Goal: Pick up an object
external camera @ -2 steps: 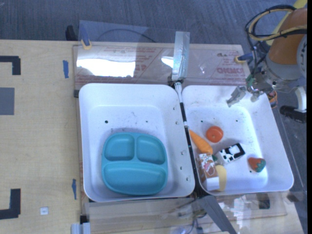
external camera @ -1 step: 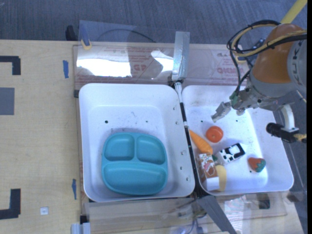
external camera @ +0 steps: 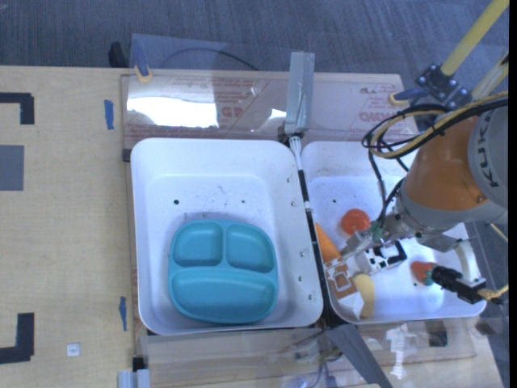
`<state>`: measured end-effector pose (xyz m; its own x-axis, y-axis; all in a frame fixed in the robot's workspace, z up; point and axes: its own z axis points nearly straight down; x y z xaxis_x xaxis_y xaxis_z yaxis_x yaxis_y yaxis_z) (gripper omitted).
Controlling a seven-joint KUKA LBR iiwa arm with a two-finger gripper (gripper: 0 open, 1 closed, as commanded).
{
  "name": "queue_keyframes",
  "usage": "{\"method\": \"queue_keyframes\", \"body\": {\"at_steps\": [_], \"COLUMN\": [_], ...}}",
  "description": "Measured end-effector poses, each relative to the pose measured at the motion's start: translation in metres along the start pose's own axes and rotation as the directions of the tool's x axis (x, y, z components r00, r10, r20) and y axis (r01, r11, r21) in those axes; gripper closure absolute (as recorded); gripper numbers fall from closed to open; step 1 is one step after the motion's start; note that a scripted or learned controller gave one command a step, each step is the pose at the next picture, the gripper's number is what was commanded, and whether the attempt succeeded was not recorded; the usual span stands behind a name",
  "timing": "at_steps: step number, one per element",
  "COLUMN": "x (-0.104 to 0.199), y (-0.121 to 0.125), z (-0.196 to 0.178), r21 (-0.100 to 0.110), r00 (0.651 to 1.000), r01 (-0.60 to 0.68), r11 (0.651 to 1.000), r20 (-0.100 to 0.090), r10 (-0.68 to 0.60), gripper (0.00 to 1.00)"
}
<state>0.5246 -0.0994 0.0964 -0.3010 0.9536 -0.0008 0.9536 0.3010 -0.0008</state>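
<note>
The gripper (external camera: 373, 249) hangs low in the right bin (external camera: 339, 176), lower right of frame, among an orange ball (external camera: 354, 220), a carrot piece (external camera: 325, 242) and a pale piece (external camera: 366, 293); I cannot tell its jaw state. Judged step: reaching; next, settle on 1 item

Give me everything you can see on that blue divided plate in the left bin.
The blue divided plate is teal, smooth and plastic-looking, a rounded rectangle with three compartments: two small ones on the far side, one wide one nearer the camera. It lies flat, right way up, on the floor of the left bin, toward the near wall. Nothing rests in it and nothing else touches it. The gripper is over the right bin, well away from it.
</note>
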Motion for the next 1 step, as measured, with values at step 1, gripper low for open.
{"method": "queue_keyframes", "body": {"at_steps": [1], "x": [-0.016], "y": [0.0536], "z": [0.009], "r21": [-0.006], "r00": [0.982], "r01": [-0.188], "r11": [0.982], "r20": [0.001], "r10": [0.188], "gripper": [0.0]}}
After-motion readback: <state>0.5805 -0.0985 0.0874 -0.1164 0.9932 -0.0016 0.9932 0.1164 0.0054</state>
